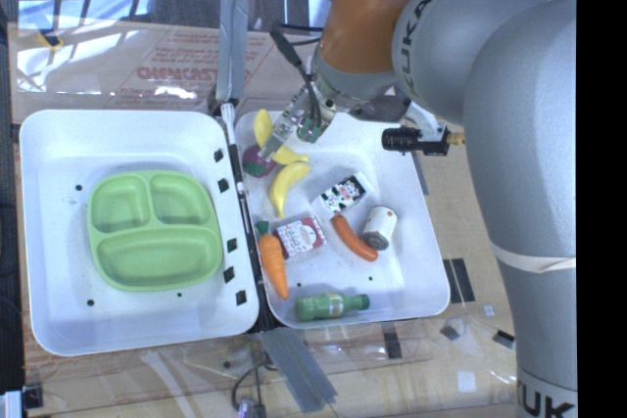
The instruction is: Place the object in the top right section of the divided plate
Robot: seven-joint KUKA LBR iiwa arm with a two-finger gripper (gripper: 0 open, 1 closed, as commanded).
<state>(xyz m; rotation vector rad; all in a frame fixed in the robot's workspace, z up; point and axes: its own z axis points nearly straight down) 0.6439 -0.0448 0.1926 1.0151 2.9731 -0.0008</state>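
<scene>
Low over curved glossy bananas (284, 179), metal gripper (277, 140) hovers.

- Arm (500, 103): large rounded grey casing with a smooth matte finish.
- Orange band (367, 10): glossy, wrapped around the segment above the wrist.
- Markings: dark "KUKA" lettering on the grey casing beside the band and at the base.
- Cables: black and yellow lines along the top.
- Claw (277, 137): small metallic assembly with green parts.

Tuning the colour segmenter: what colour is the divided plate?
Light green; the divided plate sits in the left white bin, camera view.
</scene>
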